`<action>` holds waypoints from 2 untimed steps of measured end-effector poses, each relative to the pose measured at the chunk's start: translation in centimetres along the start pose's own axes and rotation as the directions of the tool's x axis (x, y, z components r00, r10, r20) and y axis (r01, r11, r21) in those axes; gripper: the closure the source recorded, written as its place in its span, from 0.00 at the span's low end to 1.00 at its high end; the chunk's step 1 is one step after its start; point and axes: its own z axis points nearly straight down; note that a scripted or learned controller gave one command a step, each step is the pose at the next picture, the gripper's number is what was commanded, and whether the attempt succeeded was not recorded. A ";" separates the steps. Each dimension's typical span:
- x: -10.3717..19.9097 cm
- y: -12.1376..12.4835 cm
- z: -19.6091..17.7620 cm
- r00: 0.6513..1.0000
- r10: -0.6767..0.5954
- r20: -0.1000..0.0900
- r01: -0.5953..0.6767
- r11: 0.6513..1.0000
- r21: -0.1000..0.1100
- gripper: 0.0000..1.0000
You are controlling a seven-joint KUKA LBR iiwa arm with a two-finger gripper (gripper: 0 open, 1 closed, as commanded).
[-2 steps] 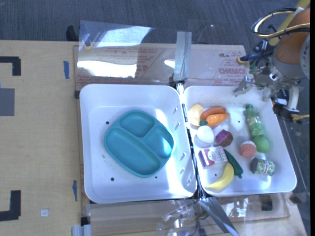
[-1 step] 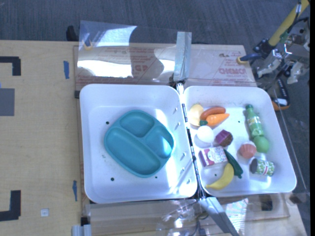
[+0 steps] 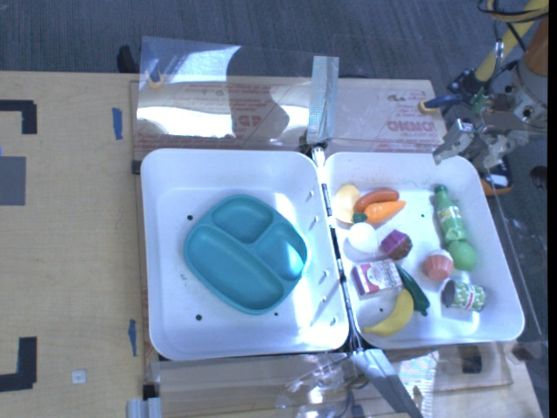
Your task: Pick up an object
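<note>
The left bin (image 3: pixel 165 181) carries a teal divided plate (image 3: pixel 245 252) lying flat near its middle, three compartments facing up; the right bin (image 3: pixel 505 316) holds the small toy foods, any of which could be the pick. A green bottle (image 3: pixel 449 216) lies along the right bin's right edge, cap toward the far corner, with a green round fruit (image 3: pixel 464 255) touching its near end; a yellow banana (image 3: pixel 393 313) curves along the near edge, just beside a red-and-white carton (image 3: pixel 376 278); an orange carrot (image 3: pixel 383 211) lies beneath a red piece near the far-left corner; a white egg (image 3: pixel 363 236) sits beside a purple piece (image 3: pixel 396 245); a small green-banded cup (image 3: pixel 464 296) lies near the near-right corner. The gripper (image 3: pixel 470 142) hangs above the right bin's far-right corner, outside its rim; whether it is spread or closed cannot be told.
</note>
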 end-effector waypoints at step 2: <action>-4.0 -1.2 17.8 0.999 0.041 -0.012 -0.041 0.999 -0.010 0.00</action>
